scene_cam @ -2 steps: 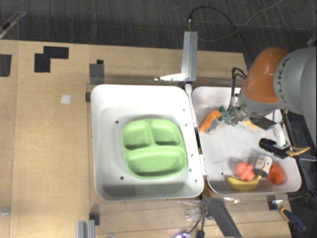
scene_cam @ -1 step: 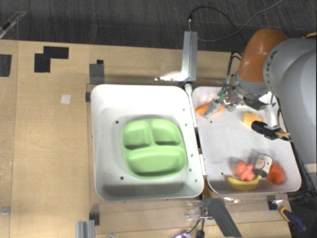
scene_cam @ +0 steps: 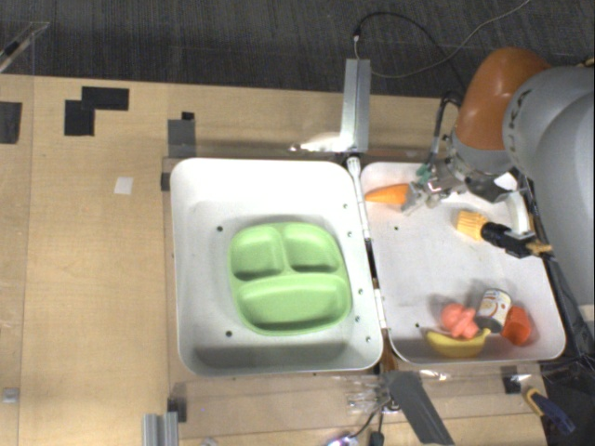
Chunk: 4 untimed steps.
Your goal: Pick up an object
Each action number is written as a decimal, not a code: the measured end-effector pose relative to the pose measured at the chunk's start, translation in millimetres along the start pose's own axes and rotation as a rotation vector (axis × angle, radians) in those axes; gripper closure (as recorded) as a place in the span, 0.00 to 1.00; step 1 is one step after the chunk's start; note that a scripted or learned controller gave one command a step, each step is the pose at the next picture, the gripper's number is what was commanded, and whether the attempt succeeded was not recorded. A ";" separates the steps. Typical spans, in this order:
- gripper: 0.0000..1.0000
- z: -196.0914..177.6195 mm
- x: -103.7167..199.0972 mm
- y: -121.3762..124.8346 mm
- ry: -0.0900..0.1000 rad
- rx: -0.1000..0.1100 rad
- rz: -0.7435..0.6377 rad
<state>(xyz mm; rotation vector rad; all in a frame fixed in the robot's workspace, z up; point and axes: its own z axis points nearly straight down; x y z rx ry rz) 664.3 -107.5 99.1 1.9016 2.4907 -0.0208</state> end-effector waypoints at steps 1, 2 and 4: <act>1.00 -89.9 66.8 24.6 0.012 -0.015 -0.025; 1.00 -106.2 62.6 -47.8 0.012 -0.013 -0.130; 0.00 -118.1 63.1 -45.8 0.010 -0.020 -0.133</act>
